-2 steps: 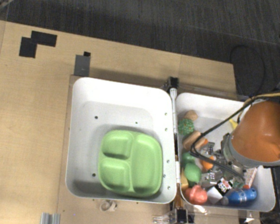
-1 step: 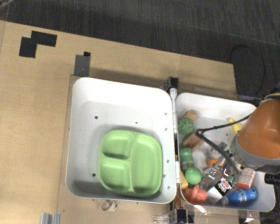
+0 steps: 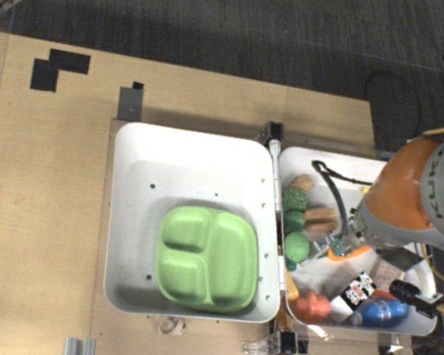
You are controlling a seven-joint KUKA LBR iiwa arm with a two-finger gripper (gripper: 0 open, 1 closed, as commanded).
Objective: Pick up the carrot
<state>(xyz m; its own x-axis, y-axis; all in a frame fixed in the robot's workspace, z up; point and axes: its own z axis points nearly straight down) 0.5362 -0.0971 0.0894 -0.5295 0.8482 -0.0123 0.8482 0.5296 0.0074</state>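
The carrot (image 3: 355, 254) shows as a small orange piece with a green tip, lying in the middle of the right bin (image 3: 370, 163). My gripper (image 3: 341, 244) hangs low over it, right at its green end, and the arm's orange band (image 3: 398, 192) covers much of that spot. Whether the carrot is gripped cannot be seen from here.
Around the carrot lie a green ball (image 3: 296, 246), a brown bun (image 3: 320, 218), a leafy green piece (image 3: 295, 198), a red-orange fruit (image 3: 312, 305), a blue item (image 3: 383, 312) and a black-and-white block (image 3: 360, 290). The left bin (image 3: 139, 162) holds a green divided plate (image 3: 208, 255).
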